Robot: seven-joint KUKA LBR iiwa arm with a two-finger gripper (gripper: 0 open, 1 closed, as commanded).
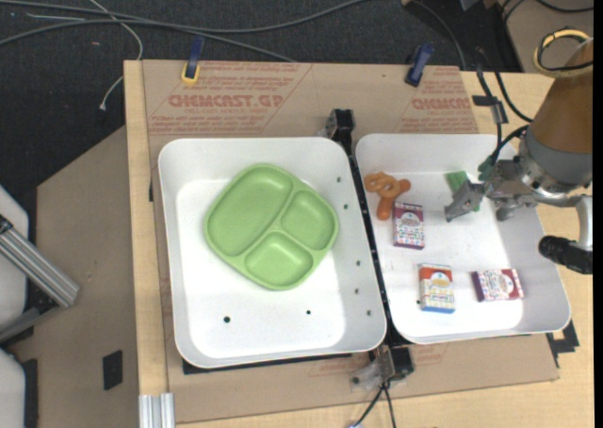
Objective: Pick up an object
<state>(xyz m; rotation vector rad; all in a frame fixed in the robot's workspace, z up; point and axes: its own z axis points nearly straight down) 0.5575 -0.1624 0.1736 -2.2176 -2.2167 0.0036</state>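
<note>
Two white bins, left (pixel 188 322) and right (pixel 537 318), are set side by side on a cardboard-covered bench (pixel 151 228).

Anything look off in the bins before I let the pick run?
Nothing spilled or damaged. The green divided plate sits rotated in the left bin; three small boxes and an orange toy lie scattered in the right bin.

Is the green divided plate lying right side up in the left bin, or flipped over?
Right side up. The green divided plate lies flat in the left bin, its three compartments facing the camera, with nothing in them.
</note>
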